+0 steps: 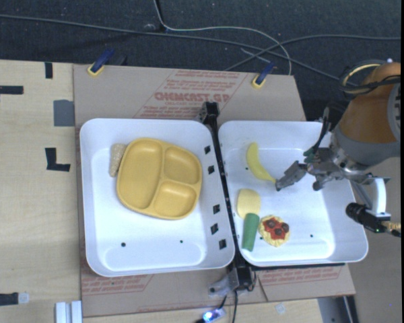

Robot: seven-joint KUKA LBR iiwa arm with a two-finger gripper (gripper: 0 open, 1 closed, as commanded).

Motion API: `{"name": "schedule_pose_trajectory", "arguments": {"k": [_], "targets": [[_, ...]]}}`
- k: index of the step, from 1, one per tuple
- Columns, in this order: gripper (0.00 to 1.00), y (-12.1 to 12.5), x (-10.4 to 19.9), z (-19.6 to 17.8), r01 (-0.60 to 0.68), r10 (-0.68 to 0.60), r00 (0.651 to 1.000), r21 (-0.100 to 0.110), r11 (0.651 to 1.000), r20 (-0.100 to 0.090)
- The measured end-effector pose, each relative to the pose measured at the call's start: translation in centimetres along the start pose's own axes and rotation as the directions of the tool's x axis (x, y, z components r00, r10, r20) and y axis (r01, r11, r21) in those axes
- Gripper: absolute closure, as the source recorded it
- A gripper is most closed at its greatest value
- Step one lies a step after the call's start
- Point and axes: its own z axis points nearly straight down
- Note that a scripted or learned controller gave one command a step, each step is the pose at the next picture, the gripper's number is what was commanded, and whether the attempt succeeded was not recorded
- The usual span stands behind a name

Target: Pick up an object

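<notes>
This is a robotics lab or test bench, not a home. Two shallow white bins (97, 200) sit side by side on a cardboard sheet (188, 93), which is fixed with blue and yellow clamps (101, 61) to a light wooden bench (27, 200). Black tape marks (54, 160) are on the wood. Loose cables (215, 29) run over the dark carpet (67, 5) behind. The grey and orange robot arm (367, 123) reaches over toy food such as a plastic banana (258, 163)
</notes>
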Motion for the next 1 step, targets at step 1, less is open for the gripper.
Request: {"name": "schedule_pose_trajectory", "arguments": {"k": [1], "targets": [[0.00,0.29,0.01,-0.53,0.003,-0.003,1.000,-0.011,1.000,0.002]]}}
